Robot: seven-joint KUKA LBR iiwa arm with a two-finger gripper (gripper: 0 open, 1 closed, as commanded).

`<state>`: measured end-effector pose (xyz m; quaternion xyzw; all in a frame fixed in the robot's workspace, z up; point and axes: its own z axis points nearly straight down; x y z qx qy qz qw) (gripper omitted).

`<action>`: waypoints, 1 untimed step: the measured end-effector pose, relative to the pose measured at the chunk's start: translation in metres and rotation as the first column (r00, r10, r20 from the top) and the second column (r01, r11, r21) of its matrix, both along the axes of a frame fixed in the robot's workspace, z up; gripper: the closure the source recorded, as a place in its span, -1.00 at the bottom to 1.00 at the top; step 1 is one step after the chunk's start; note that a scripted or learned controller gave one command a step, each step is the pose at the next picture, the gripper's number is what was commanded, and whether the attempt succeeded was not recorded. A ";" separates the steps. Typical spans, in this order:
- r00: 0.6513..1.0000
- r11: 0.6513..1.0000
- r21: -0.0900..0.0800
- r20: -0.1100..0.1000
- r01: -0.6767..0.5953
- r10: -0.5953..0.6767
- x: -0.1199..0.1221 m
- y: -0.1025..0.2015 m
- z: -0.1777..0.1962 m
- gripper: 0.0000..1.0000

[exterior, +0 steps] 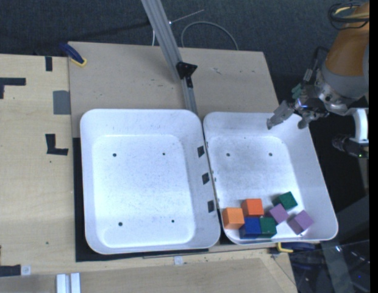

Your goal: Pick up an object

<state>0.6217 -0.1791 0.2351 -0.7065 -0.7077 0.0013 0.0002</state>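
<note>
Seven blocks point(262, 215) crowd right bin's point(238, 130) near edge | tool point(288, 117) open, empty, over far rim

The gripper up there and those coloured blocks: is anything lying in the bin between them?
No. In the camera view, only bare white bin floor separates the gripper from the coloured blocks clustered at the bin's near edge.

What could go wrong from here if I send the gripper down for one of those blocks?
1. The blocks sit bunched together, several touching, at the near end of the right bin; fingers may land on a neighbour or push the cluster instead of closing on one block.
2. They lie close to the bin's near wall, so a low approach could hit the rim.
3. The gripper is at the bin's far edge, leaving a long move across it.
</note>
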 end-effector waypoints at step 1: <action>1.000 1.000 -0.001 0.011 -0.002 0.002 0.026 0.010 0.104 -1.00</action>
